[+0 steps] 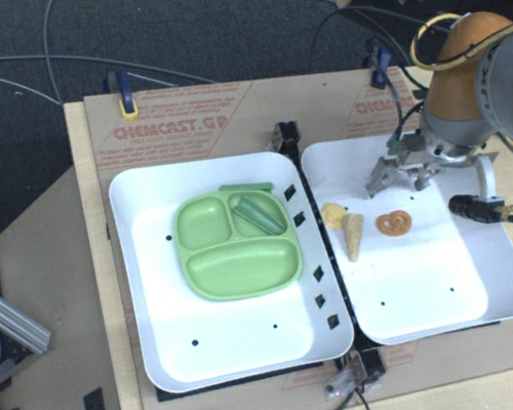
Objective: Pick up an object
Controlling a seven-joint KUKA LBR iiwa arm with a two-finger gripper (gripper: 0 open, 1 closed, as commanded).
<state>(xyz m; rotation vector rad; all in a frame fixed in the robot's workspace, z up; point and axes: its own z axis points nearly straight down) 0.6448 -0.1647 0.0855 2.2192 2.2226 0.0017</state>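
Note:
In the right bin [441,306] lie a small brown pretzel [393,223], a pale cone-shaped piece [353,235] and a small yellow chunk [334,214] near the bin's left wall. My gripper [402,174] hangs over the upper part of the right bin, above and slightly right of the pretzel, apart from it. Nothing shows between its fingers. The left bin [163,345] holds a green divided plate [237,247] with a green pickle-like piece [258,212] in its upper right compartment.
A black divider with clips [311,239] runs between the two bins. The grey and orange arm [466,75] comes in from the upper right. Cables cross the dark floor behind the bench. A blue clamp [127,92] sits at the bench's back left.

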